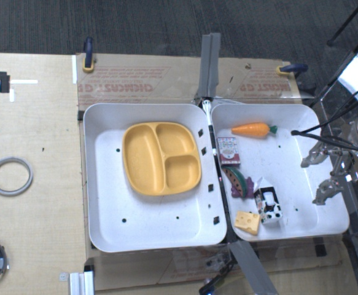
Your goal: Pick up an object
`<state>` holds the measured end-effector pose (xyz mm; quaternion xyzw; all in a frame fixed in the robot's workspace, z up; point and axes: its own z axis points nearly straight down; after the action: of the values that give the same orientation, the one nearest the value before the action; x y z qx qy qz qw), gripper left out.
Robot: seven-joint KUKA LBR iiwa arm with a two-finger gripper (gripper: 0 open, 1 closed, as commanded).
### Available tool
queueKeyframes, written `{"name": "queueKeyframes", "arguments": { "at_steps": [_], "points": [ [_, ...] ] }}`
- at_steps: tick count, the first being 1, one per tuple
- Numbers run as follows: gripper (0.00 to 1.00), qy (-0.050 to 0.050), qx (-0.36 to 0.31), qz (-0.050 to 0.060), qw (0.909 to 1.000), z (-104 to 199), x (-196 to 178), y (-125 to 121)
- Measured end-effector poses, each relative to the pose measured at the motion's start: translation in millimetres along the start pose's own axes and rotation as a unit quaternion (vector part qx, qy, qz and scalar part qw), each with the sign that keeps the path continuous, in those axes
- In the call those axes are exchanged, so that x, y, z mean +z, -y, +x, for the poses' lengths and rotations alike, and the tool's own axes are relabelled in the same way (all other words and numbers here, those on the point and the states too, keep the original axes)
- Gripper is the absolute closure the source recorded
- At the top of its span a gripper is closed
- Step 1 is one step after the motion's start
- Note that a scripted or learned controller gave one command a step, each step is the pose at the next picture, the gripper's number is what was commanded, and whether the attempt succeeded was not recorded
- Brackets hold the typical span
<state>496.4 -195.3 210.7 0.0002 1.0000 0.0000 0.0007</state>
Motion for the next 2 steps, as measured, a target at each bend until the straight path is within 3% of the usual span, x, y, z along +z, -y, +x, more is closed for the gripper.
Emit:
{"name": "queueKeyframes", "arguments": {
  "at_steps": [1,2],
  "points": [
    [0.0,0.0,-0.077,0.0,0.997,-9,95,26],
    [0.0,0.001,-0.063,0.0,0.998,-95,119,25]
  ]
}}
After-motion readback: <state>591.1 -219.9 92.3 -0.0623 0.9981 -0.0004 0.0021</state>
